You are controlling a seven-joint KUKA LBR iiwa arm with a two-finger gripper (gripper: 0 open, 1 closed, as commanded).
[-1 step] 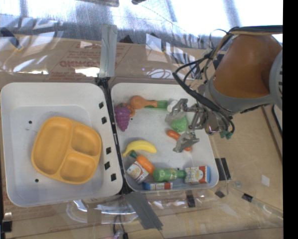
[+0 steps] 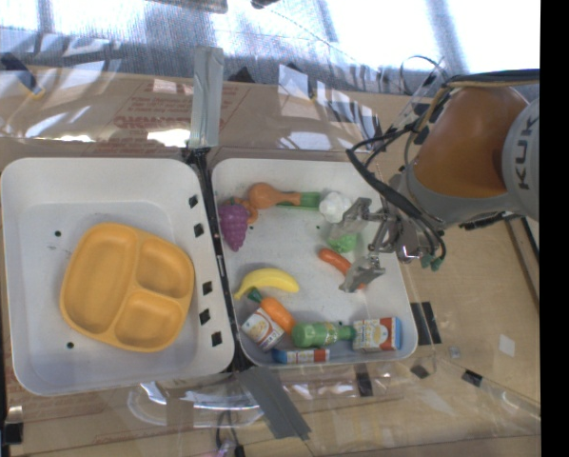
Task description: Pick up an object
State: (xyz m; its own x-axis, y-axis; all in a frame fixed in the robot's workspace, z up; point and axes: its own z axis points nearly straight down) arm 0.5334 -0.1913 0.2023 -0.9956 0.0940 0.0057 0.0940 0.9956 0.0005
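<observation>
My gripper (image 2: 359, 246) hangs over the right part of the right bin (image 2: 399, 298), its two fingers spread apart with nothing between them. Just left of the lower finger lies a small orange carrot (image 2: 334, 260). A white round object (image 2: 334, 205) and a green piece (image 2: 344, 240) sit near the upper finger. Further left are a purple grape bunch (image 2: 233, 224), an orange-and-green vegetable (image 2: 275, 197) and a yellow banana (image 2: 268, 281). Along the bin's front lie an orange bottle (image 2: 265, 320), a green bottle (image 2: 323, 333) and a small carton (image 2: 377, 332).
The left bin (image 2: 28, 208) holds a yellow divided plate (image 2: 126, 286). A black divider with tape runs between the bins (image 2: 208, 255). Cables hang off the arm's wrist (image 2: 399, 150) above the right bin's far corner.
</observation>
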